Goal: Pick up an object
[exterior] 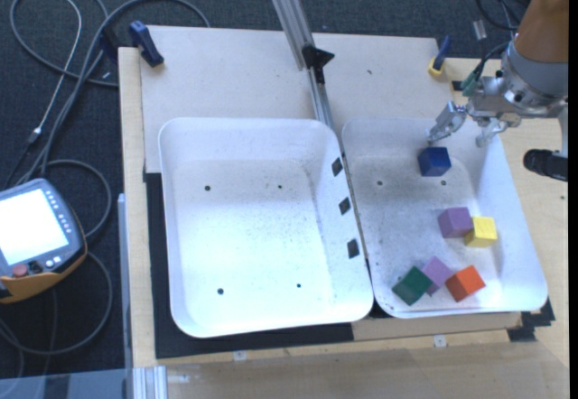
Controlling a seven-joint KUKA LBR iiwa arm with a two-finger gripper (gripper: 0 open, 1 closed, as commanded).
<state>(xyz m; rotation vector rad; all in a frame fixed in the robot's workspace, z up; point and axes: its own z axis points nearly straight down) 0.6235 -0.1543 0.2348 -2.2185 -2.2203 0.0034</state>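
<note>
Right shallow white plastic bin [506,208] holds six small blocks. Nearest the front edge: one dark green cube [413,284], one light purple cube [437,271], one orange cube [465,283], touching in a row. Mid-bin: second purple cube [455,222] touching one yellow cube [482,231]. Farthest: one blue cube [434,161]. Left white bin [181,144] sits beside it. My claw [468,126] hangs spread open at the far rim, just above the blue cube, gripping nothing.

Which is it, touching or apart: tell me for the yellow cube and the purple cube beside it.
Touching. The camera view shows the yellow cube pressed against the right side of the purple cube, with no white bin floor visible between them.
</note>
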